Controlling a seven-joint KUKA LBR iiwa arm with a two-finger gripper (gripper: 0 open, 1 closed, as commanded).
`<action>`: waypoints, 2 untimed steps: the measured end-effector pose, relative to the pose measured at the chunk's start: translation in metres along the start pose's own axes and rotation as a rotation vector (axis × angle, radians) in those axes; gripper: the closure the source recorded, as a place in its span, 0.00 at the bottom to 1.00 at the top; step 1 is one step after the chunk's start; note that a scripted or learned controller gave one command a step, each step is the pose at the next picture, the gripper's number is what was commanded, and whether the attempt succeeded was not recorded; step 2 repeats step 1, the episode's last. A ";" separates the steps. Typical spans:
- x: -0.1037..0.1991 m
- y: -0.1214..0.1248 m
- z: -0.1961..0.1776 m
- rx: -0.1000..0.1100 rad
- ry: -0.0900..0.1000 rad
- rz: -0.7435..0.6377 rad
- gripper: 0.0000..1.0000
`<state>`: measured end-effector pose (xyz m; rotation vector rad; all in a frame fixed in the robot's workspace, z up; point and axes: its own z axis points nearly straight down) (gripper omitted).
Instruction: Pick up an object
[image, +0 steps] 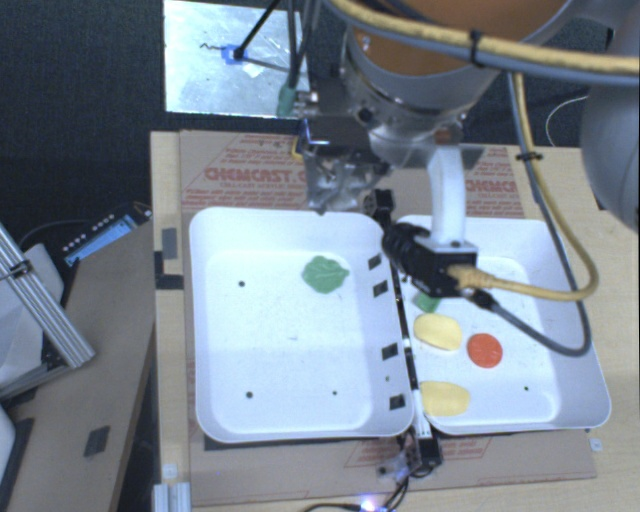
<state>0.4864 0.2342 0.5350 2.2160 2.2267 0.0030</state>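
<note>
Camera view left the claw's (345, 195) state impossible to tell; a green leaf-shaped piece (325, 273) lay just below it in the left bin (220, 400).

I have one camera, fixed high above the surface (120, 330) and looking down at a slant toward the far edge. It frames both white bins whole, the left bin (250, 350) and the right bin (560, 390), side by side in the middle. The arm (430, 60) enters from the right and stands very near the lens, so it covers the upper part of my view. Dark floor (70, 100) shows behind the surface.
</note>
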 end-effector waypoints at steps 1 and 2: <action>0.000 0.000 0.000 0.000 0.000 0.000 1.00; 0.000 0.000 0.000 0.000 0.000 0.000 1.00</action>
